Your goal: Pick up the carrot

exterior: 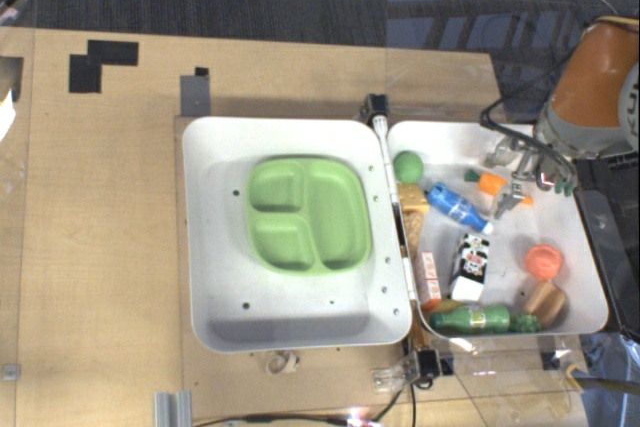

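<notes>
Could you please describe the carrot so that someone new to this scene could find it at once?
Look in the right bin, near its far edge, right by the gripper. The carrot is a small orange piece just beyond the blue bottle, brighter orange and smaller than the salmon round thing nearer the front.

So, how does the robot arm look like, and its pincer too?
The arm is a thick rounded body with a wide orange band and a light grey section beside it at the picture's right edge. The pincer is a small silvery metal assembly with thin parts. A dark cable curves beside the wrist.
</notes>
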`<state>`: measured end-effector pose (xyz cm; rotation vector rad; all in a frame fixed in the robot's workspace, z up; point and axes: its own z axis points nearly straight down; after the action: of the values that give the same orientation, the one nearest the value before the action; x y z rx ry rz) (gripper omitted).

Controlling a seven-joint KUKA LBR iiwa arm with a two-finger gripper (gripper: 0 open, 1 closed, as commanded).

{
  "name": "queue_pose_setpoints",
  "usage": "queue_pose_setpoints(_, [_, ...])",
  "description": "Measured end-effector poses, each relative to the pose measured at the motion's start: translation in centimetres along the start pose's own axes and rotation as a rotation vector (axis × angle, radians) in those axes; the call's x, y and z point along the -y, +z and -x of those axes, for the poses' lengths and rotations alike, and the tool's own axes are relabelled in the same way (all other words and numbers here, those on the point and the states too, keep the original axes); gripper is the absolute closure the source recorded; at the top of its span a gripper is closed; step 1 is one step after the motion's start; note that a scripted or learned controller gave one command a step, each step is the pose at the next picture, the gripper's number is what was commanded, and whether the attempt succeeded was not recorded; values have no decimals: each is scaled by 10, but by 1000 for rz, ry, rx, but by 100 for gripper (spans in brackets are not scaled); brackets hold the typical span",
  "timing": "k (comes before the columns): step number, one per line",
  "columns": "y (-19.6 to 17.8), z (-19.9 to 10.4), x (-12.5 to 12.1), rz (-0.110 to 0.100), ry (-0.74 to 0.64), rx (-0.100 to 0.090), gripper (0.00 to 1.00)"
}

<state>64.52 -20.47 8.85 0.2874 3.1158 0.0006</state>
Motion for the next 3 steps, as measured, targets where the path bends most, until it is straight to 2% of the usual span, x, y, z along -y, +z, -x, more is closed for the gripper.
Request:
queue_pose_setpoints(1, [0,9,-2,-1,144,-4,0])
queue_pose_setpoints(2, [1,3,0,-2,450,-1,0])
queue_pose_setpoints(3, [2,-3,-1,-4,928,-3,0])
